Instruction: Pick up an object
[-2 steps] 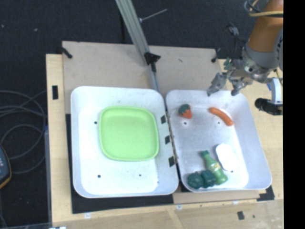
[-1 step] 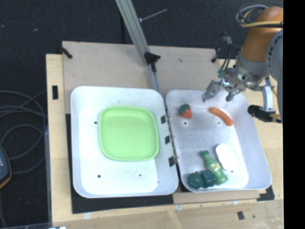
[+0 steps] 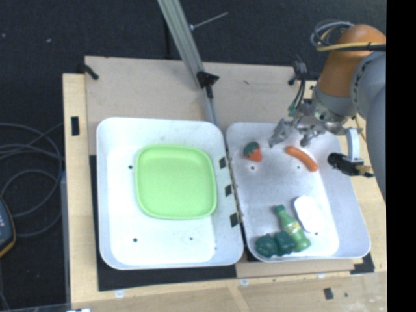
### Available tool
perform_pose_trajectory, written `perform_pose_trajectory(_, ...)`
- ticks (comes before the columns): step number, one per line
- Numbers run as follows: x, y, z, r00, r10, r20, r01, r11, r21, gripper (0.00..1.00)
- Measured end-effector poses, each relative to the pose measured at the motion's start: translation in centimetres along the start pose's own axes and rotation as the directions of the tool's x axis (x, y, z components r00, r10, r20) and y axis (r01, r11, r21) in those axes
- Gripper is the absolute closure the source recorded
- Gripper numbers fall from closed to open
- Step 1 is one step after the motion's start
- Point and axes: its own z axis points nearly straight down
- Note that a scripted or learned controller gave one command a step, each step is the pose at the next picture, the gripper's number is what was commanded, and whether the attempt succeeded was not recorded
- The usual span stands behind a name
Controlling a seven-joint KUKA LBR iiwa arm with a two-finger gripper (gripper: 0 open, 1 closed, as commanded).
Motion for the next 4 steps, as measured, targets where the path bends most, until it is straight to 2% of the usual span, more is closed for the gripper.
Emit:
perform_pose_trajectory(1,-0.1,0.1,-1.3,1.000,0.000,0.001,0.000,1.000,-0.005,1.00)
perform_pose_trajectory(2,-0.7,0.1,-5.8,1.000,0.000,0.001,0.000,1.000,-0.007,1.00)
perform_pose_trajectory(3,-0.7,0.1,-7.0,1.000,0.000,0.000,0.000,1.000,-0.005,1.00)
perform_pose_trajectory(4,5.4,-1.0,-7.5,1.000,-0.003,-0.001,0.003,1.000,-0.004,1.00)
